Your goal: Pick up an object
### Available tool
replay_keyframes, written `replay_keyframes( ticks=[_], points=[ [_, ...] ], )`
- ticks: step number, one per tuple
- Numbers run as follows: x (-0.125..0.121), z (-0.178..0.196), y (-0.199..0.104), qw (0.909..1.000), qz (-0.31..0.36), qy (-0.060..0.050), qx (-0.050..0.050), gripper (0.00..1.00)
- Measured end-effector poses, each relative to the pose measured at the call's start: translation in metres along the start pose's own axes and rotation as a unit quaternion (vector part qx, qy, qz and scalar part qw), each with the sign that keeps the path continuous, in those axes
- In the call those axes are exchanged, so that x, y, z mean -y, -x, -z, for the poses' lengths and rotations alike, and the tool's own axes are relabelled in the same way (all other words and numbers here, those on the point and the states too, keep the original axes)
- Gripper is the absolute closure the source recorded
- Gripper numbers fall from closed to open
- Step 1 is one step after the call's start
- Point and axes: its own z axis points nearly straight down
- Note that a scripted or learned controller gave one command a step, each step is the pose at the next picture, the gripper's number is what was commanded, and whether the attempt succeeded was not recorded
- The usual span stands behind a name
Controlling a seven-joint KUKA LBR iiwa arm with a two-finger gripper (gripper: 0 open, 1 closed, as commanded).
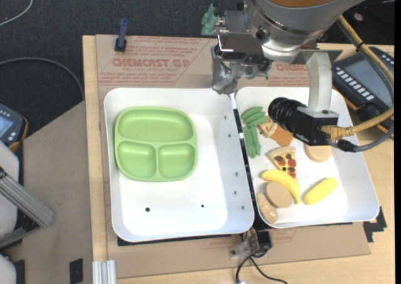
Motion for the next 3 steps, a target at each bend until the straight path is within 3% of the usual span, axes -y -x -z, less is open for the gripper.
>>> replay_keyframes(
  ticks=[1,2,3],
  points=[
    [-0.014,-0.045,0.056,0.9999,-0.006,-0.009,0.005,1.00],
    [-0.064,0.027,0.111,1.0000,-0.006,-0.001,0.004,1.00],
    [0.006,-0.048,0.145,0.9999,-0.005,-0.011,0.004,1.00]
  ],
)
